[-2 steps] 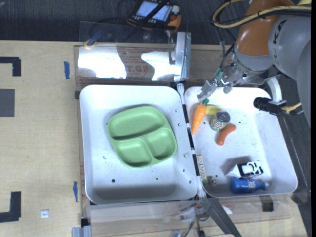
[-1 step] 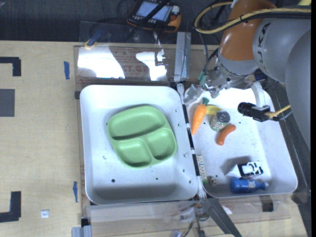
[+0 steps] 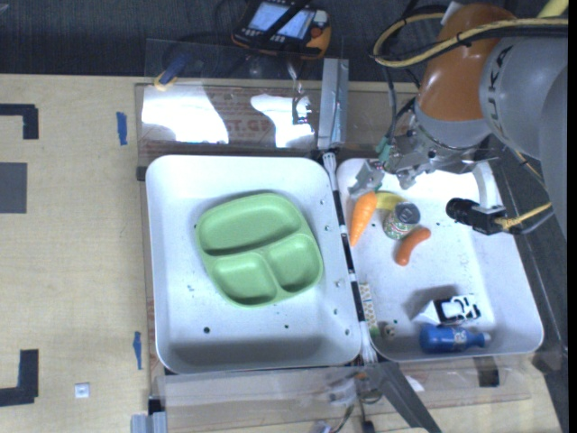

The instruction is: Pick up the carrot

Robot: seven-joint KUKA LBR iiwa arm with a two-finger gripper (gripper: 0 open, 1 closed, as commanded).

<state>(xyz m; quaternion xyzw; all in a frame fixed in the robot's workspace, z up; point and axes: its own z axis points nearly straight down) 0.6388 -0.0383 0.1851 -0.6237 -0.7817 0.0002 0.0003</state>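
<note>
Tool (image 3: 379, 171) sat upper centre-right, just above the carrot (image 3: 362, 215) in the right bin (image 3: 505, 269); finger state couldn't be told. No label writing was readable.

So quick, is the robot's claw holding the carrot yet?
Gripper: right over the top end of the carrot in the right bin; a grasp cannot be told.

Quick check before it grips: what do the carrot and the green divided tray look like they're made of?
Carrot: probably a plastic toy; uniform orange, smooth skin with a faint sheen, no root hairs. Green divided tray: looks like moulded plastic with a matte-satin finish; rounded compartment ridges, even colour, soft highlights.
</note>
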